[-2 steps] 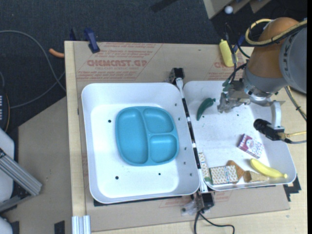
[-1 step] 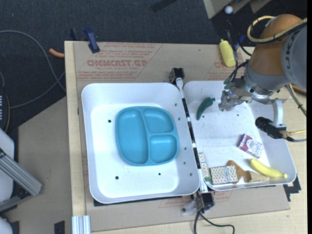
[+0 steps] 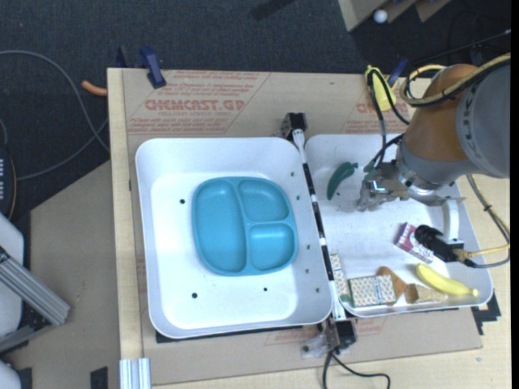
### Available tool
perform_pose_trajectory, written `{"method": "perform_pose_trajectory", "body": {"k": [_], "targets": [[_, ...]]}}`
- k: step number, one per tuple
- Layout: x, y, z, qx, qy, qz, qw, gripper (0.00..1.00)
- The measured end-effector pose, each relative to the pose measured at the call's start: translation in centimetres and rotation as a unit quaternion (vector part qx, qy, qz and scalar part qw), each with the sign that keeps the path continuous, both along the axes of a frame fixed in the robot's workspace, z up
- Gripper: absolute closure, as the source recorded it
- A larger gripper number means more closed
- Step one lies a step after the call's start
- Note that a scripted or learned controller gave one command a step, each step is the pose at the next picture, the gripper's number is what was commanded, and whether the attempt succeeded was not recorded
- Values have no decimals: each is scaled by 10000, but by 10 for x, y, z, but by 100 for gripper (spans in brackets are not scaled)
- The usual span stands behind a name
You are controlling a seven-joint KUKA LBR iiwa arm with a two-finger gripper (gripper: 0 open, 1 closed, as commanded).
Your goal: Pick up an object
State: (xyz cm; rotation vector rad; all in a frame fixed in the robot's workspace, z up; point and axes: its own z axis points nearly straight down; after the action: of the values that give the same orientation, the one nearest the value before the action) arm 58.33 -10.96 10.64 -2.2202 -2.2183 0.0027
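1. Gripper (image 3: 375, 194) sits low over the right bin (image 3: 357, 241), near its back; whether it is open or closed I cannot tell.
2. Green pepper (image 3: 340, 178) lies just left of it, apart from it.
3. Banana (image 3: 444, 283), purple packet (image 3: 409, 238) and box (image 3: 372, 291) lie along the bin's front.
4. Blue tray (image 3: 242, 224) rests in the left bin (image 3: 162, 209).

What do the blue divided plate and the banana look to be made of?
The blue divided plate: probably moulded plastic, given its uniform colour, rounded compartments and soft sheen. The banana: likely a plastic toy, evenly yellow and smooth, though at this size a real one cannot be ruled out.
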Motion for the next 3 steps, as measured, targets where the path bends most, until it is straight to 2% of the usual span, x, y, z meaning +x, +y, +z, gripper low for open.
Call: {"method": "perform_pose_trajectory", "body": {"k": [3], "targets": [[2, 1, 31, -5, -39, -2, 10000, 100]]}}
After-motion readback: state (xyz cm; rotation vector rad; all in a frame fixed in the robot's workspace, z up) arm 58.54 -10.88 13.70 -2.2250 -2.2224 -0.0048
